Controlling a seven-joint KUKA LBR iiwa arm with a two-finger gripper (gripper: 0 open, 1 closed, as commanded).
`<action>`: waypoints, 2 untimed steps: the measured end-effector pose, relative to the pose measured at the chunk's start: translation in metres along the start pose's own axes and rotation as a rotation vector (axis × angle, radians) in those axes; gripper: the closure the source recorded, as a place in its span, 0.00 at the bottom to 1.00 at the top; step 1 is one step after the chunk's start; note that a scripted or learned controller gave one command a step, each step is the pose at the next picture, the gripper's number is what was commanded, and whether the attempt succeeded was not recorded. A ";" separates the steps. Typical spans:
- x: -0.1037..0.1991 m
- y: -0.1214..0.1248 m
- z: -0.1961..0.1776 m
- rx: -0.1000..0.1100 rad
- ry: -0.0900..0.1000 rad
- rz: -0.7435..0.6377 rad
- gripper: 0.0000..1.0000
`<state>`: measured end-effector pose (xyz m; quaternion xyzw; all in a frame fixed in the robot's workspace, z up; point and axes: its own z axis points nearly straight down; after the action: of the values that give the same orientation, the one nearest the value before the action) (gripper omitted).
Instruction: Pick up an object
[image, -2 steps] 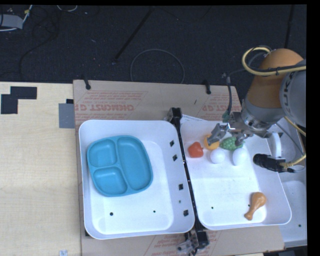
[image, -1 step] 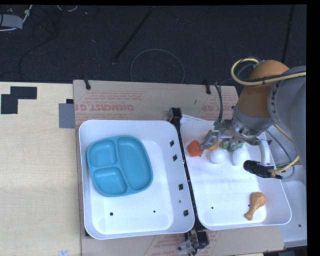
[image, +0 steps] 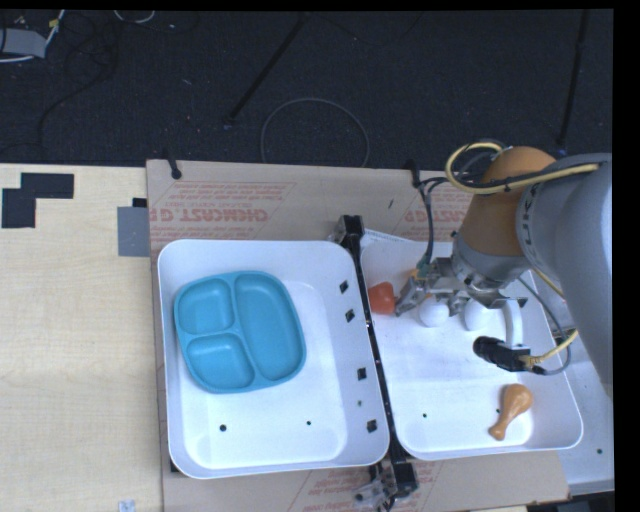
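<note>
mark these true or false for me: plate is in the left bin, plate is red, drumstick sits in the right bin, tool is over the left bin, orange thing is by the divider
1. The blue plate lies in the left bin. True.
2. The plate is red. False: it is blue, with three compartments.
3. The toy drumstick lies in the right bin. True, near its front right corner.
4. The tool is over the left bin. False: it is over the right bin, near two small white objects.
5. The small orange object lies in the right bin close to the divider. True.
</note>
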<state>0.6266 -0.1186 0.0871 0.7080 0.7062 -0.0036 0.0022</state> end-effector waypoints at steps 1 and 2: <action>0.001 0.000 -0.011 -0.002 0.006 0.003 1.00; 0.000 0.001 -0.075 -0.006 0.007 0.002 1.00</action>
<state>0.6276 -0.1181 0.1623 0.7086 0.7056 0.0011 0.0017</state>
